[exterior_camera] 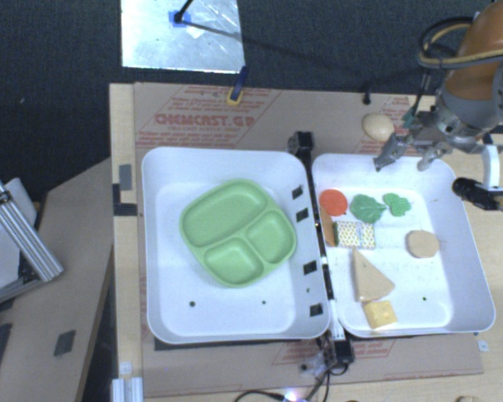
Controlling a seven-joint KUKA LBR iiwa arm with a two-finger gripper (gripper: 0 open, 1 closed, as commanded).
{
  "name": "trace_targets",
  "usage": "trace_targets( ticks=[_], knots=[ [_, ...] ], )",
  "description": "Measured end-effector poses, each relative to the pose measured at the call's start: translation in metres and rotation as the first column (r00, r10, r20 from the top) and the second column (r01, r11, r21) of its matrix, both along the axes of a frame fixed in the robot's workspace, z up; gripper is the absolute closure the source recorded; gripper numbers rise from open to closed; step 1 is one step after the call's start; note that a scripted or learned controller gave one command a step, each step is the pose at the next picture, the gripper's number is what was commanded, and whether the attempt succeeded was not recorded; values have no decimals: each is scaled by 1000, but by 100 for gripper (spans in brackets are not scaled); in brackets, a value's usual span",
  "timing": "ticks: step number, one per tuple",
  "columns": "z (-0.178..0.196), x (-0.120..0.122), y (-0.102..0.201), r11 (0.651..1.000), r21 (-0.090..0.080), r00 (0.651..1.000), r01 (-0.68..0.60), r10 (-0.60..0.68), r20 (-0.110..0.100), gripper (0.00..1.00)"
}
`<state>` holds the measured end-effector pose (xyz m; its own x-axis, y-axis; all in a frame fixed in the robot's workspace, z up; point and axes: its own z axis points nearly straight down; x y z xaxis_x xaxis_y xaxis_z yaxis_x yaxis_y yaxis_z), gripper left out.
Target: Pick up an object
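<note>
**Arm poised over the far edge of the right bin, nothing in its jaws**

The grey arm (478, 82) comes in from the upper right, its orange band (486, 28) high in the corner and the wrist angled down and to the left. It hangs above the far rim of the right bin (465, 249), well apart from the nearest pieces.

Nearest the camera in the right bin lies a small yellow square block (381, 313), and just beyond it, touching or nearly so, a tan wedge (369, 276). Farther in sit a patterned rectangular piece (355, 234), with a thin orange stick (328, 229) beside it along the bin's left wall, and a round tan disc (422, 244) off to the right. Beyond those are a red-orange disc (333, 202) and two green leafy shapes: the larger (367, 208) next to the red disc, the smaller (396, 203) just to its right. None of these lies under the arm's tip.

The left bin (163, 249) holds a green three-compartment tray (238, 232). On the bench (335, 111) past the right bin's rim rests a pale egg-shaped object (376, 126), just left of the gripper (409, 156).

The jaws stand spread apart, two dark fingers (387, 155) pointing down over the far rim, with nothing between them and nothing touched.
</note>
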<state>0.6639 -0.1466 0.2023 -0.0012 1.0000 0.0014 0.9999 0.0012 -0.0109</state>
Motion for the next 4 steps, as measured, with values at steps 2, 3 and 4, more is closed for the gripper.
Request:
trace_targets(
  ticks=[2, 3, 4],
  knots=[
    [-35, 6, 6, 1000, -1, 1000, -5, 5, 10, 0],
    [-77, 1, 5, 1000, -2, 1000, -2, 2, 10, 0],
    [-118, 2, 5, 1000, -3, 1000, -4, 4, 14, 0]
  ],
)
